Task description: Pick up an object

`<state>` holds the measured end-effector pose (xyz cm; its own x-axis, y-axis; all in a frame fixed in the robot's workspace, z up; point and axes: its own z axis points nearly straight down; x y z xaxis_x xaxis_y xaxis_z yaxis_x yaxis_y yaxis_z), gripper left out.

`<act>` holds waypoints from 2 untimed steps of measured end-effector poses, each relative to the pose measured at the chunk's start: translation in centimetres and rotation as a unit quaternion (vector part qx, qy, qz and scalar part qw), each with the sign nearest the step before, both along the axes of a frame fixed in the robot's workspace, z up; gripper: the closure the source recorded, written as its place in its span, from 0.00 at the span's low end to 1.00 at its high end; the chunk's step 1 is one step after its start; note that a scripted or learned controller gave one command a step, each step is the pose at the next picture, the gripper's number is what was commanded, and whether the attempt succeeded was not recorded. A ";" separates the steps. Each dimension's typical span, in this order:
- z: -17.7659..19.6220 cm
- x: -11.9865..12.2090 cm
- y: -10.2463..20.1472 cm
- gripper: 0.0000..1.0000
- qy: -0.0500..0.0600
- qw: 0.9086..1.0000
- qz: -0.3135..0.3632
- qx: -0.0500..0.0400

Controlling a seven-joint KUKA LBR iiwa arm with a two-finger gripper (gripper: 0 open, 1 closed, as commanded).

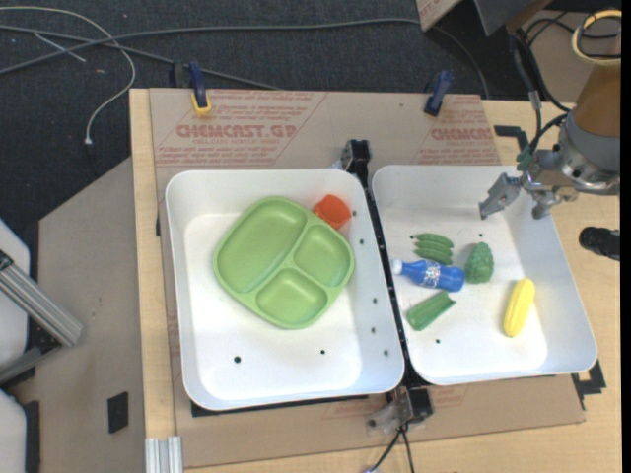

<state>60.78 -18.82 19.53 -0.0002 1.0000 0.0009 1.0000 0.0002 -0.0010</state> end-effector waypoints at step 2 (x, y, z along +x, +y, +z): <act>-5.7 -0.7 0.0 0.00 0.001 1.000 0.000 0.000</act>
